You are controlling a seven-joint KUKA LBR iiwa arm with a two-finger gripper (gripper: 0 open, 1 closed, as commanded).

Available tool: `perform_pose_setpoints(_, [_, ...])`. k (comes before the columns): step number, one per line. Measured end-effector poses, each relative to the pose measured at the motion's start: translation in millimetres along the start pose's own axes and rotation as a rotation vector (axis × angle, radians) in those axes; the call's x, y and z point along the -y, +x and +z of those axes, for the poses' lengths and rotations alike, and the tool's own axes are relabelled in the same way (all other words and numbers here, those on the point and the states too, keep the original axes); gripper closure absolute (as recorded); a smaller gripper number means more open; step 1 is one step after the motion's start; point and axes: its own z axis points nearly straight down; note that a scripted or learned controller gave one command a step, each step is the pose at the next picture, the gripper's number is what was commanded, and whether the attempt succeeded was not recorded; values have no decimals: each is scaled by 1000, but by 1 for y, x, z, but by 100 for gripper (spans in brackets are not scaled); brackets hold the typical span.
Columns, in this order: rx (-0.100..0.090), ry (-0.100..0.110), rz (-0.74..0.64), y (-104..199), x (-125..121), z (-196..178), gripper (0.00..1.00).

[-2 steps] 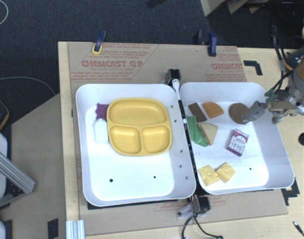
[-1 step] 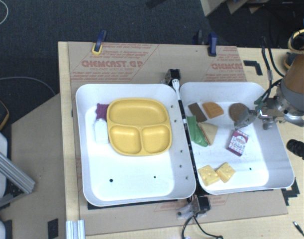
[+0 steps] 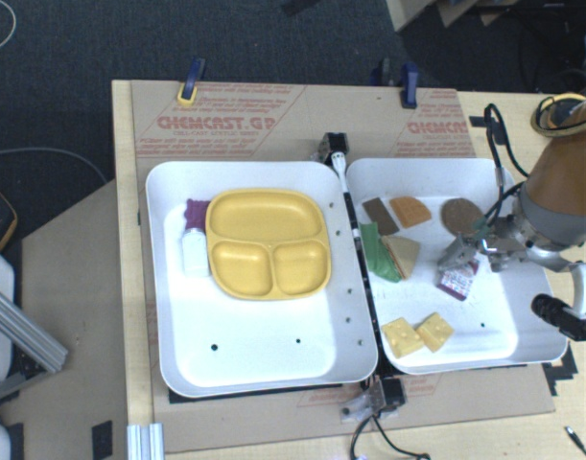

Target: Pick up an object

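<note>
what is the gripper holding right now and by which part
It cannot be told. The gripper sits low in the right bin, right above a small purple packet, but no grasp shows.

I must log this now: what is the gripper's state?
Gripper: cannot be told; it hangs over the small purple-and-white packet in the right white bin.

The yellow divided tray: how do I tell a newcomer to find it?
Look in the left white bin, upper half. The yellow divided tray lies there, with a purple item and a white item at its left edge. It alone has three compartments.
</note>
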Motion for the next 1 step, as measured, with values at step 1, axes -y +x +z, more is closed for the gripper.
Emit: perform_pose_setpoints(1, [1, -3, -1, 1, 0, 53, 0])
